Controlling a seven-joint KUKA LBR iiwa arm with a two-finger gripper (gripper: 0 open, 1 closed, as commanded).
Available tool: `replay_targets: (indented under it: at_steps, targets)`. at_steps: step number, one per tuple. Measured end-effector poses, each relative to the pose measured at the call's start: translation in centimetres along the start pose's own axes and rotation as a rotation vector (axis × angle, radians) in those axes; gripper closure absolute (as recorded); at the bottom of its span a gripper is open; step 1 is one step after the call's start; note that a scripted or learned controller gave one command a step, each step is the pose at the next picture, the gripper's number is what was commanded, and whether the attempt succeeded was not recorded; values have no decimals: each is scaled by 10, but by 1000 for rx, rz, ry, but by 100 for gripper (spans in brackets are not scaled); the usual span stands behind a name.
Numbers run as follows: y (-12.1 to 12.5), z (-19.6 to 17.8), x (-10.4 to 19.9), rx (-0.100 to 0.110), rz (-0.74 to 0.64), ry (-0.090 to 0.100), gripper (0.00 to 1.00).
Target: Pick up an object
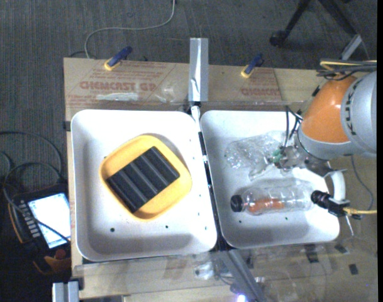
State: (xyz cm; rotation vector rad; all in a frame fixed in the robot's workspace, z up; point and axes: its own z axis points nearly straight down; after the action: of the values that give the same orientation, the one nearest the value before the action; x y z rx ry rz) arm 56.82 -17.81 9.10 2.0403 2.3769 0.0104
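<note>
Right bin (pixel 317 231) | clear bottle (pixel 273 200) lies flat, long axis 9–3 o'clock, cap at 9 | gripper (pixel 284 157) above crumpled plastic wrap (pixel 254 151), bottle at its 6 o'clock | finger opening: cannot tell | nothing held.

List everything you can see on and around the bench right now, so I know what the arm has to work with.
White bins: two, side by side on the bench.
Yellow object with black ribbed centre: one, in the left-hand bin.
Clear plastic bottle: one, dark cap, lying on its side in the right-hand bin.
Crumpled clear plastic: one piece, right-hand bin, above the bottle.
Clamps: two, blue and yellow, at the bench's far edge.
Tablet-like device: one, lit screen, on the floor at left.
Arm: grey with orange band, over the right-hand bin's right side.
</note>
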Motion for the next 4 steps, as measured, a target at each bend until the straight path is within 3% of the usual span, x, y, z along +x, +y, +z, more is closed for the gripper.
replay_targets:
  at_steps: [1,2,3,4]
  targets:
    - [68,1,22,3,-29,-6,0]
    - [81,-93,76,11,101,0,0]
    - [11,-3,71,11,-102,4,0]
    - [-39,-2,57,-3,-157,-2,0]
